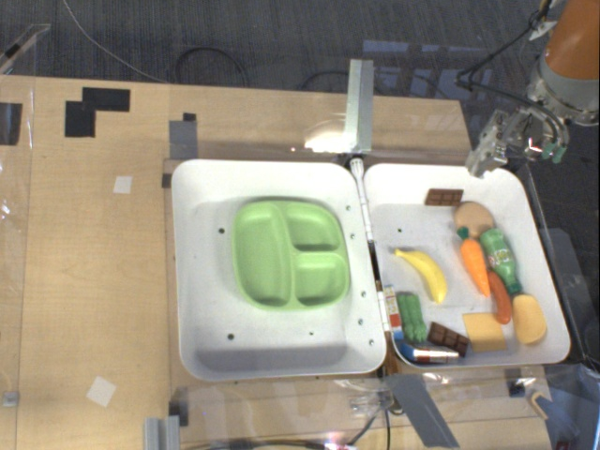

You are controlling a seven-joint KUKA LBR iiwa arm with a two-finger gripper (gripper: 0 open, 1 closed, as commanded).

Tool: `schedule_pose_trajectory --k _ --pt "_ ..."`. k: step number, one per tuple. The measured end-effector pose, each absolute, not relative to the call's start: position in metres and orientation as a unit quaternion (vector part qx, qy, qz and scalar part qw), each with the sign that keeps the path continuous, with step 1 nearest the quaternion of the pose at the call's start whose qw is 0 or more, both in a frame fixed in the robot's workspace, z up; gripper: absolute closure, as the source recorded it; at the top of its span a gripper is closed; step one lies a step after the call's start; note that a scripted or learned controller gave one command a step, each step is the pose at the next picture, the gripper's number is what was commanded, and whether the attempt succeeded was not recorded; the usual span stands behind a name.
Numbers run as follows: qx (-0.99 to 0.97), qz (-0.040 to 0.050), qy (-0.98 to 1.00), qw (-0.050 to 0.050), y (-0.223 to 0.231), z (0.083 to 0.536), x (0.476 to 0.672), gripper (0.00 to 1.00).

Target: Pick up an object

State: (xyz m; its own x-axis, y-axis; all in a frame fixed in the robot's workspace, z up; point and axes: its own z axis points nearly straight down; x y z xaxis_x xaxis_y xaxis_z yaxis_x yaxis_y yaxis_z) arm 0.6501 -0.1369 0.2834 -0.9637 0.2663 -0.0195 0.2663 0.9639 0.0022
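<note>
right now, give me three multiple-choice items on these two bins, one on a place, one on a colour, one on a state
1. Where does the banana lie?
A. right bin
B. left bin
C. on the bench outside the bins

2. What colour is the divided plate?
A. red
B. green
C. blue

3. Where is the end effector now?
A. pressed onto the plate
B. down among the food
C. up by the right bin's far edge

Answers: 1 A, the banana rests on the right bin's floor. 2 B, the plate in the left bin is light green. 3 C, it hangs at the far rim, apart from the carrot and the other food.
</note>
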Motion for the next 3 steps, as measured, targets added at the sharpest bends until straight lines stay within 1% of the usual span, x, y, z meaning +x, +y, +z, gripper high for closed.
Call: schedule_pose_trajectory --k 1,2,3 --pt "0.135 -0.0002 0.991 0.006 -0.137 0.279 0.649 0.00" --pt "0.026 0.0004 1.000 0.001 -0.152 0.166 0.644 0.00" --pt "-0.002 -0.0011 1.000 0.008 -0.157 0.090 0.602 0.00"
